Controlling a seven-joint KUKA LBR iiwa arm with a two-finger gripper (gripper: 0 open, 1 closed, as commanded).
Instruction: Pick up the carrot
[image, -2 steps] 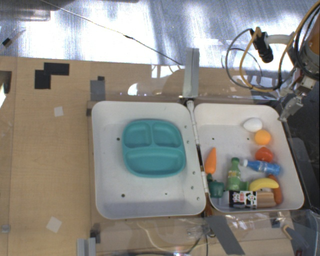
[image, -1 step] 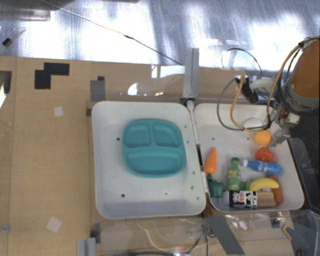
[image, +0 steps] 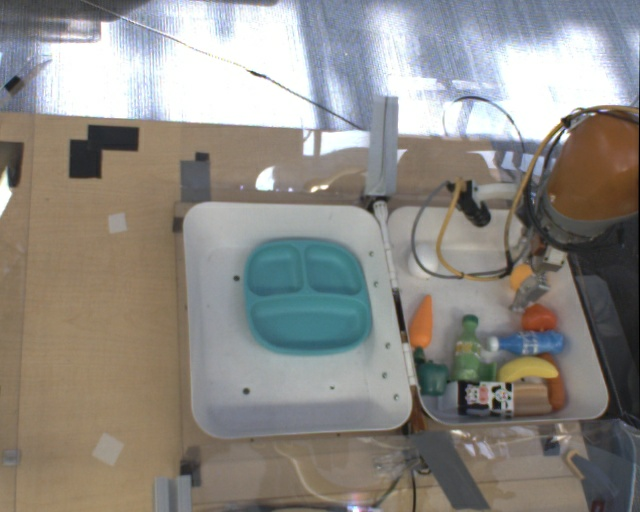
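Right, the carrot (image: 422, 321) lies at the right bin's (image: 596, 385) left wall, long axis near upright in view, tip toward the far side. Just below it sit a teal cup (image: 432, 377) and green bottle (image: 467, 349). The end effector (image: 532, 285) hangs well apart over a tomato (image: 539, 318); I cannot tell its grip. The left bin (image: 210, 380) holds a teal tray (image: 307, 295).

Orange carrot (image: 422, 321) hugs right bin's left wall (image: 397, 300); green plastic bottle (image: 467, 349) near its right; room open above.
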